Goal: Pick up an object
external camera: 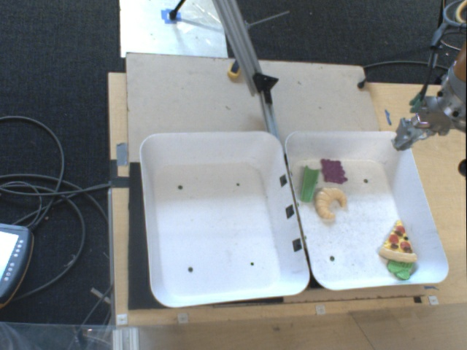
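The gripper [406,135] sits up at the far right corner of the right bin [427,217], just over its rim, and from this angle I cannot tell whether its fingers are spread or closed; nothing shows between them. Down and to the left of those fingers, 3 toys cluster in the bin: a purple bunch of grapes [333,170], a green stick [310,184] just beside it, and a croissant [330,202] touching neither wall. Well below the fingers, near the bin's front right corner, a pizza slice [398,243] lies partly over a green leaf [400,270]. The left bin [211,148] lies farther left still. Judging by this, the arm is parked off to the side so the camera gets a clean look at the candidates, and the pick is not yet begun
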